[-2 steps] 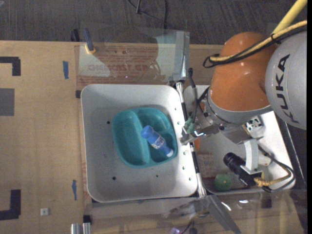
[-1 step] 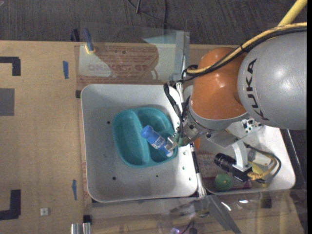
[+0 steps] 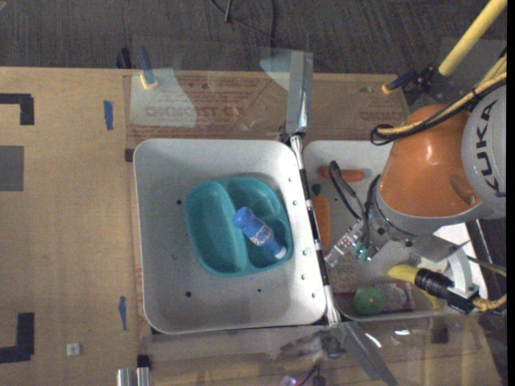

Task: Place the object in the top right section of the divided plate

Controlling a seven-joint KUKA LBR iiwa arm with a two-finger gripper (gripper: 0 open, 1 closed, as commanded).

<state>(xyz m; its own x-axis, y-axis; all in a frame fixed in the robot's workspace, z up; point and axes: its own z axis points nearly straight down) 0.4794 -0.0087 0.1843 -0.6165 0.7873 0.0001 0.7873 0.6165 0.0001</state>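
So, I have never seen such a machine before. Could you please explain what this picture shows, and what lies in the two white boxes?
The one camera hangs above a bench and looks down at a slant. The big grey and orange shape on the right is a robot arm; it reaches in over the right white bin. Its gripper is the small part at its lower end.

In the left white bin lies a teal divided plate. A small clear bottle with a blue cap lies on its side across the plate's right part, tilted.

In the right bin I see a long orange thing, perhaps a carrot, a green ball-like thing and a yellow thing, partly hidden by the arm. I cannot see anything held by the gripper.
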